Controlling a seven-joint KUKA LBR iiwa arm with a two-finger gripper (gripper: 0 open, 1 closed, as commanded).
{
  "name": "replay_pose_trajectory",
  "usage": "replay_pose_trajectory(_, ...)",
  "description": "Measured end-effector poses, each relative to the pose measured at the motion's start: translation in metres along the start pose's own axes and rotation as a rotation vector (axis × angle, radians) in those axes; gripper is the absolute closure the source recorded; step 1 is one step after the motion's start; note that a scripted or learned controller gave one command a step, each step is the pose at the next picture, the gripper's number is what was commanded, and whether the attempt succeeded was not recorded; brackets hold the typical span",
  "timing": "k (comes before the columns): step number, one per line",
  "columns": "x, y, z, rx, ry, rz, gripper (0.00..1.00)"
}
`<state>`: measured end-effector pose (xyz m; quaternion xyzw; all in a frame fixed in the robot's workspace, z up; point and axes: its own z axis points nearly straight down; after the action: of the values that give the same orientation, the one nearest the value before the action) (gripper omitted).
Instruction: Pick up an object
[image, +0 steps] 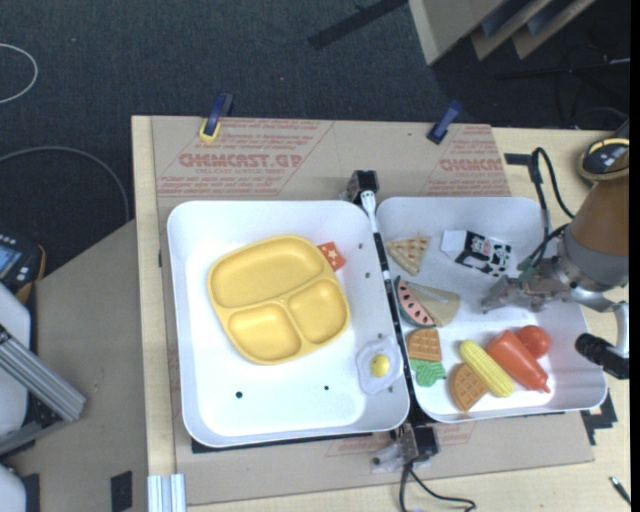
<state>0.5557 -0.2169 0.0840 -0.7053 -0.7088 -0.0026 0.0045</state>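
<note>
Jaws: they sit over the right bin (520, 212), near its right side, and whether they are spread or clenched cannot be told at this slant; nothing is seen between them. The gripper (503, 296) hangs just above and left of the red pepper (522, 355), with bare bin floor beneath it.

Step in hand, as judged: the approach, before any grasp. No object is lifted. The nearest candidates are the red pepper and the corn cob (486, 367) touching it. The next move calls for a short shift toward the chosen piece, a descent to the floor and a closure across its narrow side; the two lie touching, so a clean grip on one is at risk.

Count, right bin: one pizza slice (408, 252), one black-and-white card (480, 250), one watermelon slice (413, 304), one pale wedge (440, 301), two waffles (424, 346), one green piece (428, 373), one corn cob, one red pepper.

Count, left bin (200, 380): one yellow divided plate (277, 298), one small red block (331, 257), one fried egg (376, 366).

Table (150, 300): two bins, two clamps (213, 117).
</note>
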Motion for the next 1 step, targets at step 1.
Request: replay_pose_trajectory(1,-0.0030,-0.0002,-0.0117,-0.003,-0.007,0.002,1.00)
